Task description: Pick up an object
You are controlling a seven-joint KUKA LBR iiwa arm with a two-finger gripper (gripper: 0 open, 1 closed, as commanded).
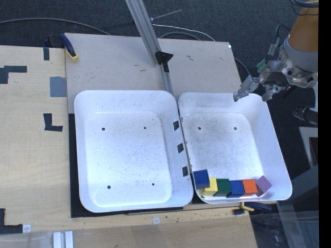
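End effector [253,90] positioned at the far right corner of the right bin [269,133], above its rim; fingers [242,93] spread apart, nothing between them. Grey arm with orange band [304,30] reaching in behind it from the right. Well apart from the end effector, toward the near edge of the same bin: a row of small blocks pressed against the front wall. From left to right: blue block [200,178], set slightly further into the bin, yellow block [210,187] just below it, green block [223,186], a second blue block [237,188], orange block [250,186], purple block [263,184] tilted at the row's right end. Neighbouring blocks touching or nearly so. To the end effector's left: left bin [83,138], side by side with the right bin on the surface [114,61]. Aluminium bar [145,25] slanting over the surface, further left of the end effector.
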